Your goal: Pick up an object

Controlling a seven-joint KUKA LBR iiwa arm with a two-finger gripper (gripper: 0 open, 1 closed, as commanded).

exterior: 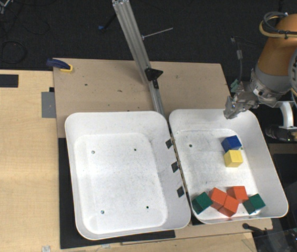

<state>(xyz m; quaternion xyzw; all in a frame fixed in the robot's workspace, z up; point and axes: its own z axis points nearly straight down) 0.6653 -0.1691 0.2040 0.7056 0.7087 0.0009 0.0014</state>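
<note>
The right bin (206, 127) holds a blue cube (231, 142) with a yellow cube (233, 158) just in front of it. Near that bin's front edge lie a green block (202, 201), orange-red blocks (227, 198) and a second green block (254, 203), packed together. My gripper (233, 109) hangs above the right bin's far rim, well behind the blue cube, with nothing visible between its fingers. Its fingers are too small and dark to read.
The left bin (119, 172) sits beside the right one, joined by black clips (173, 166). A slanted aluminium rail (137, 49) rises behind the bins. A blue and yellow clamp (60, 64) rests on the bench's far left corner.
</note>
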